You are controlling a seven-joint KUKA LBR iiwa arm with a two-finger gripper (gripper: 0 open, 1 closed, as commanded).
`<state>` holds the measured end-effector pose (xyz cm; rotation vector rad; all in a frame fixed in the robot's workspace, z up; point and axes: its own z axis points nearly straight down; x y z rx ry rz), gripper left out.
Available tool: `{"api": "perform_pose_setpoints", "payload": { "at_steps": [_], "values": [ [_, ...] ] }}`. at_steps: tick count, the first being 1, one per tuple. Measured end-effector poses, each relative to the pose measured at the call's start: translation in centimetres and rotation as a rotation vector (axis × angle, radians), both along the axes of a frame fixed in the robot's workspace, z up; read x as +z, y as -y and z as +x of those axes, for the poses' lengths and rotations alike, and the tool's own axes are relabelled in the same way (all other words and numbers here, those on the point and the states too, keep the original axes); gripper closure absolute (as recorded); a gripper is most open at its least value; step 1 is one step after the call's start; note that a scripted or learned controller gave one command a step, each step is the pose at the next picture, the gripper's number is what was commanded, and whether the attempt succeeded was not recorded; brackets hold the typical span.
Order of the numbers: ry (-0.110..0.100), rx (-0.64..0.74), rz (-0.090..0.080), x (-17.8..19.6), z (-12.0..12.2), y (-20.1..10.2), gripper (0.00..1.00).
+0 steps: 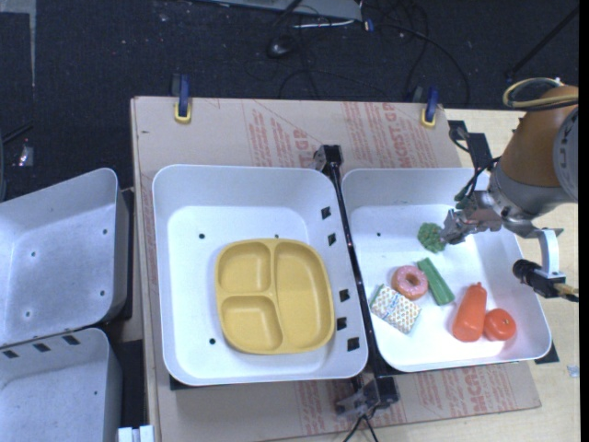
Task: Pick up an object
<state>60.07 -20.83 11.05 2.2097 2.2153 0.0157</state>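
Left bin [175, 274]: only the yellow divided plate [274, 296], sitting centre and a bit toward the near edge. Wide, flat, rigid plastic. Nothing there for two fingers except its rim, so I skip it.

Right bin [386, 201], going left to right. The patterned block [397, 308] lies near the near-left corner: small, flat-sided, probably soft. The pink donut [410, 282] touches its far corner and looks like light plastic or foam; its ring wall would take a pinch. The green stick [435, 280] lies just beside the donut on a diagonal, slim and stiff, best taken across the narrow width. The broccoli piece [431, 237] sits mid-bin, toward the far edge. The orange carrot-like piece [469, 312] and the red tomato-like ball [500, 324] touch each other at the near-right corner. Both look smooth and rounded, so they are likely to squirt out of a pinch.

My gripper [455, 229] is right at the broccoli, on its right side, low in the bin. Can't tell whether my jaws are wide or closed, too small and dark against the wrist. Can't confirm the broccoli is between them either, only that it's at the tips.

My call is that the broccoli is the target. It is light and looks like a toy. The bumpy crown gives friction but it is uneven, so the stem or the crown's widest part is the better hold. It stands well apart from the others, so no neighbour gets dragged along.
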Motion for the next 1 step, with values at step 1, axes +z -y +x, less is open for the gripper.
{"api": "perform_pose_setpoints", "payload": {
  "at_steps": [1],
  "values": [
    [-0.012, -0.001, 0.000, 4.53, 0.72, 0.40, 1.00]
  ]
}}
